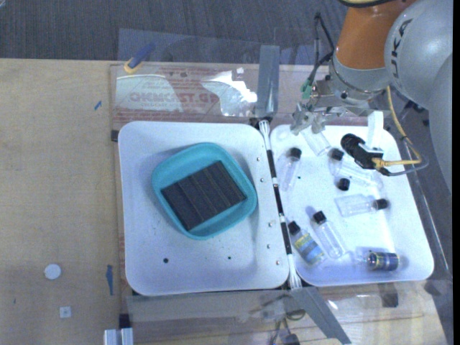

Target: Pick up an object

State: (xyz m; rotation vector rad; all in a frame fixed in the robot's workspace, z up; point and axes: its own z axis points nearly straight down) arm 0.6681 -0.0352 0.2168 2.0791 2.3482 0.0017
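Camera view: pincer (307, 121) hangs over the right bin's (417, 254) upper left corner, fingers spread, nothing between them. Small clear vials (black caps) (325, 232) lie scattered beneath. Left bin (136, 207) carries a teal tray (204, 190).

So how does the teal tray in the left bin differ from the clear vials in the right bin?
The teal tray is one large, opaque, squarish dish with a dark ribbed insert, lying alone in the left bin. The clear vials are several small, see-through tubes with black caps, scattered at varied angles across the right bin. Both rest on white bin floors.
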